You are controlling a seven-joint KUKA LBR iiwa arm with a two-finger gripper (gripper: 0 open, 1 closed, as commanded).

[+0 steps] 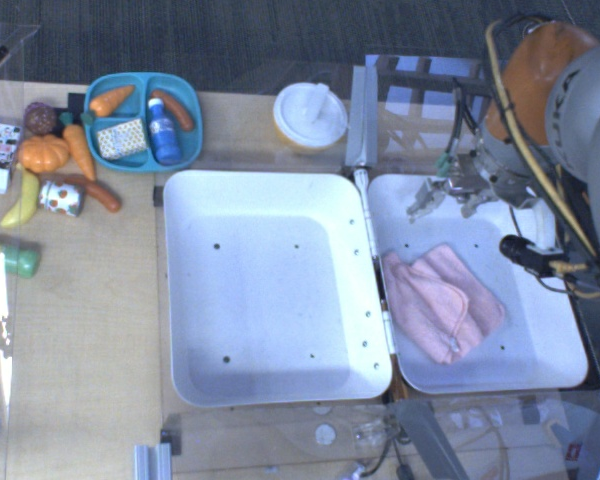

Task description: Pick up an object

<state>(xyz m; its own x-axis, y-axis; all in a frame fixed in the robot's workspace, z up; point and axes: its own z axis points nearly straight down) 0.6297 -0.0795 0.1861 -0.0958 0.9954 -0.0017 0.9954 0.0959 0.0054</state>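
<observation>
While its fingers stand spread and empty, the end effector (442, 196) hangs just behind the pink cloth (442, 303), which lies toward the right bin's (540, 368) front.

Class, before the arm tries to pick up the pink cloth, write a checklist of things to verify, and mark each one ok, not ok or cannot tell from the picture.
1. Target present: the pink cloth lies crumpled in the right bin. Ok.
2. Cloth free of other things: nothing lies on it. Ok.
3. End effector over the cloth: it hangs above the bin's far part, beyond the cloth. Not ok.
4. Fingers ready to close: too small and cluttered to judge. Cannot tell.
5. Cloth away from the walls: its left edge lies close to the wall shared with the left bin. Not ok.
</observation>
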